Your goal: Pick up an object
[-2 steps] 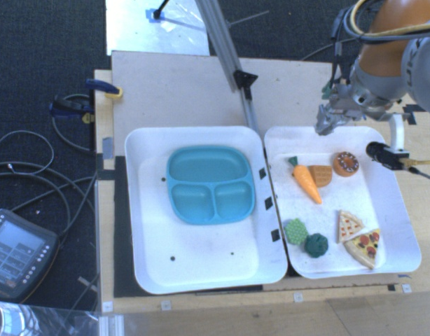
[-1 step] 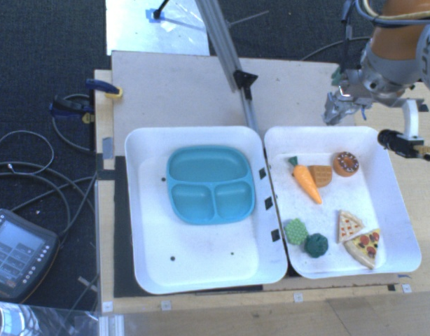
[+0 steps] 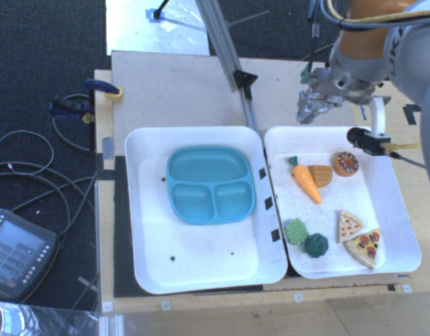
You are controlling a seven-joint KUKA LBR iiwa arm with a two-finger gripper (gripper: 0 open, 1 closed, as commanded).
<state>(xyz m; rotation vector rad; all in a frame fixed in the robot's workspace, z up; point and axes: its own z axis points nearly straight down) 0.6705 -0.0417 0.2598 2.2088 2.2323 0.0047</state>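
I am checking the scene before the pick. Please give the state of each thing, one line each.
hand: above the right bin's far edge, holding nothing
carrot: lying flat, tip toward the near right
donut: lying flat
pizza slices: lying flat, side by side
broccoli pieces: lying together
blue tray: upright, compartments unfilled

Right bin (image 3: 393, 187) packed with toy food. Orange carrot (image 3: 307, 181) with green top, lying diagonally near the left wall, touching a tan toast slice (image 3: 321, 175). Chocolate donut (image 3: 346, 164) just beside, toward the far right. Two green broccoli bits (image 3: 305, 238) side by side at the near edge. Two pizza slices (image 3: 358, 236) next to those, lying flat, tips nearly touching.
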